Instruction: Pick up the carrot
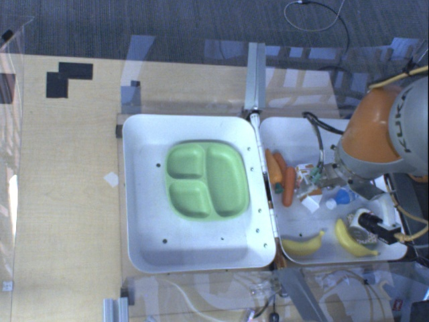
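Lying along the left wall of the right bin [395, 255], the carrot [289, 184] is what I am after; a second orange piece [274, 168], much like it, rests just beside it, closer to the wall. My gripper [320, 180] hangs low over the middle of that bin, just to the right of the carrot and apart from it. It carries nothing I can make out, and I cannot tell how it is set, since my wrist and cabling cover it from above.

I judge this to be the approach: the carrot is not yet grasped and sits flat on the bin floor. My next move calls for shifting toward the bin's left wall, lining up across the carrot's narrow width, and coming down without nudging it.

Around me lies clutter. Two bananas [303, 245] [352, 240] sit near the front edge, small packets [310, 203] and a blue piece [342, 197] lie under my wrist, and the neighbouring orange piece and the wall leave little room on that side. The left bin [141, 247] holds a green divided plate [205, 179], well apart.
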`<move>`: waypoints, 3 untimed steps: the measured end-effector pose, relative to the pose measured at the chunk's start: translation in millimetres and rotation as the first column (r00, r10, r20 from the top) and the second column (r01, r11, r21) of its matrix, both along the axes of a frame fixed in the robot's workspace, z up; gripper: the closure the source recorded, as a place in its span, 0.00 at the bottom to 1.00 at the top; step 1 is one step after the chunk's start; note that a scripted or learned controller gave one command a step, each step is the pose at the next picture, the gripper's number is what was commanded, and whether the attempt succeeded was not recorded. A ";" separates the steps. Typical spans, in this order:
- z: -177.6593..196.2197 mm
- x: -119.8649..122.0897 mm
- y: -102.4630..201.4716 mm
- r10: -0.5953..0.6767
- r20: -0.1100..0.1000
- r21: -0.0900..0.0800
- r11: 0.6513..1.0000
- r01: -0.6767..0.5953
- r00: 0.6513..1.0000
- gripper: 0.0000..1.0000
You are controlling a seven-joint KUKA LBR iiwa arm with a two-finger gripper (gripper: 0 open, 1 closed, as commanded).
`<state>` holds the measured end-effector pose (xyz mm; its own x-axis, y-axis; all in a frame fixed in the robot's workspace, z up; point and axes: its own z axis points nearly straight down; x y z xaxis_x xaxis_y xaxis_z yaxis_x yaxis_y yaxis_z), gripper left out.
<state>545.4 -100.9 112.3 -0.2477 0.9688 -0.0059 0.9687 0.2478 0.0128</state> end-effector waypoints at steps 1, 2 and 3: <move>83.6 -52.7 -35.7 -0.016 -0.008 0.001 1.000 0.016 1.000 1.00; 50.0 -57.0 7.7 -0.142 -0.010 0.003 0.990 0.142 0.990 1.00; 72.5 -56.8 65.4 0.169 -0.008 0.001 0.986 -0.169 0.986 1.00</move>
<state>488.6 -35.6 184.8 -0.4079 0.9130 -0.0028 0.9130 0.4079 0.0056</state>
